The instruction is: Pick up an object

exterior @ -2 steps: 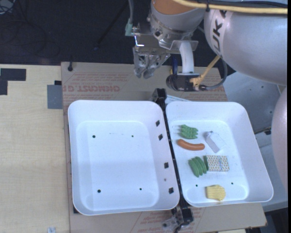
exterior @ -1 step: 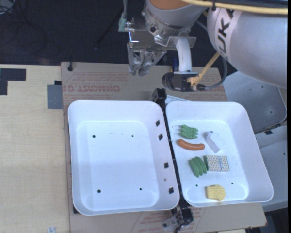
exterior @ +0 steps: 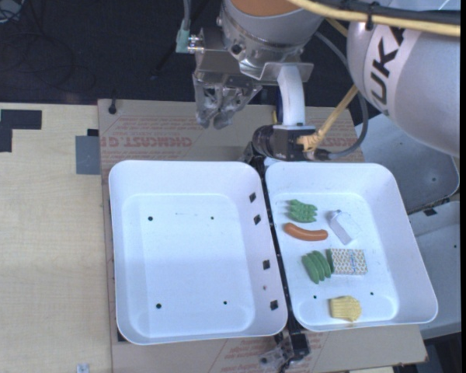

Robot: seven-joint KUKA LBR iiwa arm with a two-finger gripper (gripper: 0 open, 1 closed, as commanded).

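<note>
My gripper hangs high above the back edge of the left bin, with nothing visible between its fingertips. The right bin holds several small items: a green bean bundle, an orange sausage, a small white block, a second green bundle, a speckled square cracker and a yellow ridged piece. All lie well to the right of and below the gripper in the view.
The two bins sit side by side on a cardboard sheet over a pale wooden bench. The arm's grey body and cables loom over the back right. A black fitting stands behind the bins' divide.
</note>
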